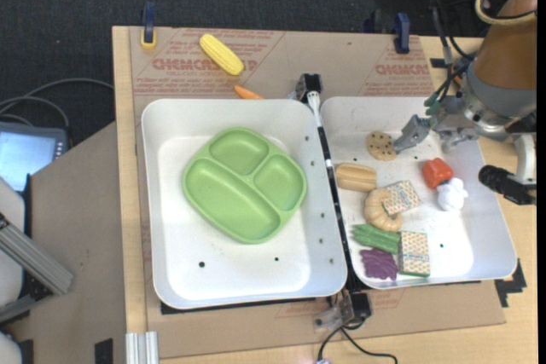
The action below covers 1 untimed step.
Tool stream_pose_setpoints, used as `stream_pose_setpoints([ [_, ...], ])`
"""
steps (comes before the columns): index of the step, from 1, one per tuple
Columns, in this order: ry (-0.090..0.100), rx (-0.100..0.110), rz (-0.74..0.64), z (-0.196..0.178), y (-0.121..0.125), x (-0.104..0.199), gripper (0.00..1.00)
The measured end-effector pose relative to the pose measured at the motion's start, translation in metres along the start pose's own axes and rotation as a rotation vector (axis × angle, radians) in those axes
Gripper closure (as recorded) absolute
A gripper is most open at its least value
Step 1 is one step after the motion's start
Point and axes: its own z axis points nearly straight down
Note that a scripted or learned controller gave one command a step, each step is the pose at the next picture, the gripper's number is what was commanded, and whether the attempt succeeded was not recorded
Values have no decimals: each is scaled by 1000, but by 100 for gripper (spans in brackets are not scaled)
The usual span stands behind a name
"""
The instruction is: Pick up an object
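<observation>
We see the gripper [413, 135] over the far part of the right bin [486, 264], just beside the cookie [381, 144]. We cannot tell if it is open or shut, and nothing is in it. Below it lie a bun [356, 176], a bagel [381, 210], two crackers [400, 198], green beans [376, 237], a purple thing [379, 263], a red thing [437, 172] and a white thing [451, 195]. The left bin [171, 260] has a green plate [245, 183]. A corn cob [221, 54] lies on the bench [358, 68].
</observation>
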Motion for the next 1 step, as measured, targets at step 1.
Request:
stream_pose_setpoints([
  [1, -9, -14, 1, 106, -51, 10, 0],
])
